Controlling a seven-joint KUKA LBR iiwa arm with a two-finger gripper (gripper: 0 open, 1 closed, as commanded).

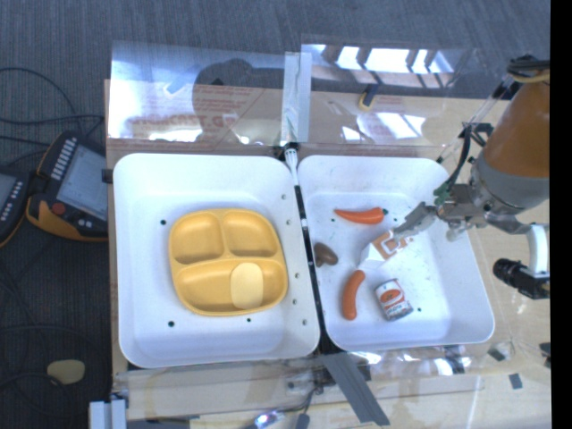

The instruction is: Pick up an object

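1. We saw two white bins side by side on the bench: the left bin [134, 266] and the right bin [465, 302].
2. In the left bin lay a yellow divided tray [201, 239], and in its lower compartment rested a pale yellow oval piece [248, 285].
3. In the right bin we counted several small things: an orange-red chili pepper [359, 214] near the upper part, a brown lump [324, 255] at the left wall, a reddish sausage [353, 294] lower down, and a small can with a red label [392, 299] just beside the sausage, lying tilted.
4. A small white and orange packet [387, 243] lay near the middle of the right bin, between the pepper and the can.
5. The arm reached in from the right, and the gripper [407, 224] was low over the right bin, its tip just beside the packet.
6. We could not tell from this view how the gripper was set, and no thing was seen held by it.
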